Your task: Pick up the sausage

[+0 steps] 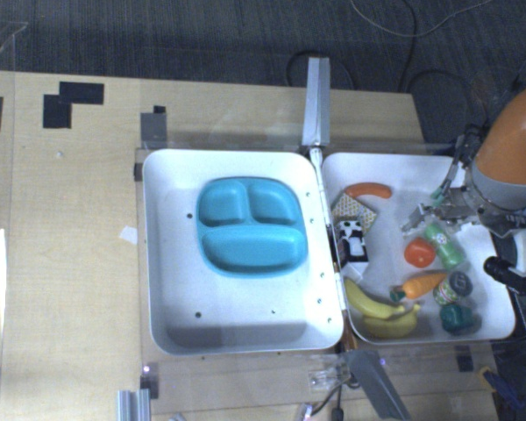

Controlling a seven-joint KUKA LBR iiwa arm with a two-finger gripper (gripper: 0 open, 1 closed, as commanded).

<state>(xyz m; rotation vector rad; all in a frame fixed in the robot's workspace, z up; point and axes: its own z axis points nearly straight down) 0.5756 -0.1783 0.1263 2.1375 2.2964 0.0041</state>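
Two white bins on the desk [61, 235]. Left bin [171, 323] holds a blue divided plate [250, 224]. Right bin [500, 318]: sausage [368, 190] at the far side, banana [377, 305] at the near edge, carrot [418, 285], orange-red ball [419, 253], green bottle [444, 246]. Tool [434, 209] hangs over the right bin, right of the sausage, apart from it.

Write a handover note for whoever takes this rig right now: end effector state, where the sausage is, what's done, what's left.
End effector: over the right bin, above the green bottle; nothing seen held.
Sausage: lying at the right bin's far left corner, beside the patterned wedge, apart from the end effector.
Left bin: holds the blue divided tray.
Done: nothing; sausage not yet picked.
Left: move to the sausage, grasp, lift.
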